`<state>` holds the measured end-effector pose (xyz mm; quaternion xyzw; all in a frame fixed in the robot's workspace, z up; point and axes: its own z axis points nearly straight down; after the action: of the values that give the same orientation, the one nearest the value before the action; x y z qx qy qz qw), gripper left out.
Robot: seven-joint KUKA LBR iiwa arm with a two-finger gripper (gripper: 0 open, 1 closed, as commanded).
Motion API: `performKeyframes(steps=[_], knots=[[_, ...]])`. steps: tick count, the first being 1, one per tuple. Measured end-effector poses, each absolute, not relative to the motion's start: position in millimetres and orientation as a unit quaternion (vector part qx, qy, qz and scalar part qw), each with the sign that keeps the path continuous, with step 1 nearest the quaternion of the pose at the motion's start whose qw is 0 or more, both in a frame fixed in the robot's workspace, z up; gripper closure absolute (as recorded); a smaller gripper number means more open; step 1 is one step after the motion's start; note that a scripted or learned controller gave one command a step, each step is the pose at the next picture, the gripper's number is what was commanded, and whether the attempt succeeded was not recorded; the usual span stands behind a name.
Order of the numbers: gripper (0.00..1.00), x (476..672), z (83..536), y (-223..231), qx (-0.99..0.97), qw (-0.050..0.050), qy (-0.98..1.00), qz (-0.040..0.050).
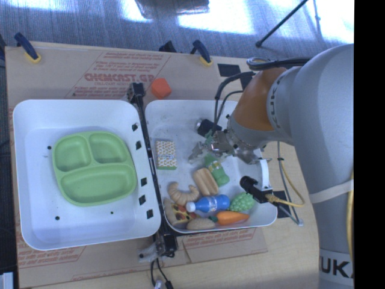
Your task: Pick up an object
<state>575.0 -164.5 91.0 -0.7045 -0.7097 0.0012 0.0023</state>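
- Camera view shows the pincer (207,151) low in the right bin (180,110), over a small green toy (218,174).
- I cannot tell how the pincer is set, or if it grips anything.
- The toys sit in a tight bunch at the near end of the right bin: a bread roll (204,182), a blue bottle (207,205), a carrot (231,218), a bumpy green toy (243,202).
- The pincer could slip off the green toy, because it looks small and smooth.
- It could bump the bread roll just beside it and push things away.
- The arm (301,113) comes in from the right and bends down at the orange band, wrist tilted left.
- The left bin (30,119) holds a green plate (93,167).
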Motion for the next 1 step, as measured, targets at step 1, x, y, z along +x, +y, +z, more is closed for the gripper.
performKeyframes(steps=[1], knots=[[1.0, 575.3, 101.4, -164.7, -0.703, 0.003, -0.711, 0.0018]])
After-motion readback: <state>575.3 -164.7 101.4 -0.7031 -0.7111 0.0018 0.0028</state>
